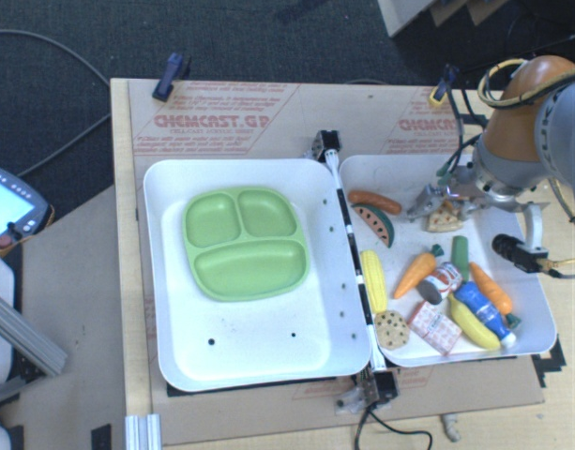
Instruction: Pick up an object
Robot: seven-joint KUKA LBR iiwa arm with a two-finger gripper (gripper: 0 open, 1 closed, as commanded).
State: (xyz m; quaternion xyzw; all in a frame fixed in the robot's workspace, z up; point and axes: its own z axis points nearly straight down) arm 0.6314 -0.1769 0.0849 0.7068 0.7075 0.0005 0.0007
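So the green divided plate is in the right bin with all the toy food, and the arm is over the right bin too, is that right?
Not quite. The camera view shows the green divided plate lying in the left bin, apart from the toy food. The toy food, such as the corn cob and carrot, is in the right bin, and the arm is over that right bin.

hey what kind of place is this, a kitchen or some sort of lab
Most likely a robot lab, not a kitchen: an arm over two white bins, toy food such as a corn cob, and loose cables on dark carpet.
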